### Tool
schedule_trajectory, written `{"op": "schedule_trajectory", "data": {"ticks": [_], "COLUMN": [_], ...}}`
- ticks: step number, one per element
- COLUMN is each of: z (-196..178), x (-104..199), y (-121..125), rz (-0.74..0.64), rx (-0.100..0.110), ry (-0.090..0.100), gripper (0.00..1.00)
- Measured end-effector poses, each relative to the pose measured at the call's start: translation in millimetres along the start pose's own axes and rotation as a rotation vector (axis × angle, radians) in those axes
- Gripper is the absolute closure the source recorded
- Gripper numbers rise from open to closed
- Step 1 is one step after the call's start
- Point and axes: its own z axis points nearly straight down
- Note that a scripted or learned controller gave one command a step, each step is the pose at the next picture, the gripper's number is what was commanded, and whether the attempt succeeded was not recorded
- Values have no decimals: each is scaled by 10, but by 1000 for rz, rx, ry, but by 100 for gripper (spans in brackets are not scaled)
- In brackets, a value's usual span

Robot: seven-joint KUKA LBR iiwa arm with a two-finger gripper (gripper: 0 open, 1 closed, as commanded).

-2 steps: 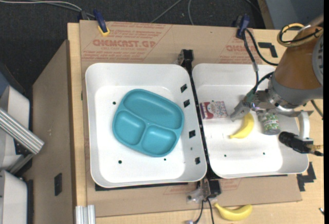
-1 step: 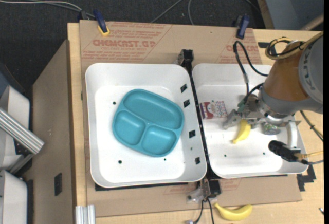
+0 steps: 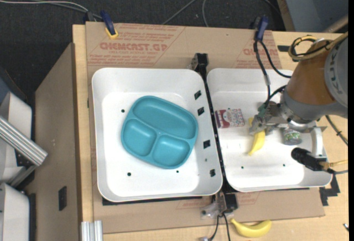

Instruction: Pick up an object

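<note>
From the camera above, two white bins sit side by side on the table (image 3: 138, 35). The left bin (image 3: 105, 140) holds a teal plate (image 3: 159, 131) with three compartments, lying flat near the bin's middle.

The right bin (image 3: 265, 176) holds a banana (image 3: 256, 142) — small, yellow, slightly curved, lying roughly lengthwise toward the bin's front, its upper end darker and just under the hand. Left of it, near the divider between the bins, lies a small flat packet (image 3: 229, 118) with a red and white label.

The arm (image 3: 315, 82) reaches in from the right, its orange band above the wrist, and the hand (image 3: 265, 121) is down in the right bin just above the banana's upper end. Whether its fingers are spread or pressed together cannot be told — the wrist and fittings hide them. A second banana (image 3: 253, 228) lies outside the bins, at the table's front edge.
</note>
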Motion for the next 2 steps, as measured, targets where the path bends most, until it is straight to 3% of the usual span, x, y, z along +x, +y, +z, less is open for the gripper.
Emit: {"op": "schedule_trajectory", "data": {"ticks": [2], "z": [-1181], "x": [77], "y": [-3], "rz": [-3], "rx": [-8], "ry": [-3], "gripper": [100]}}
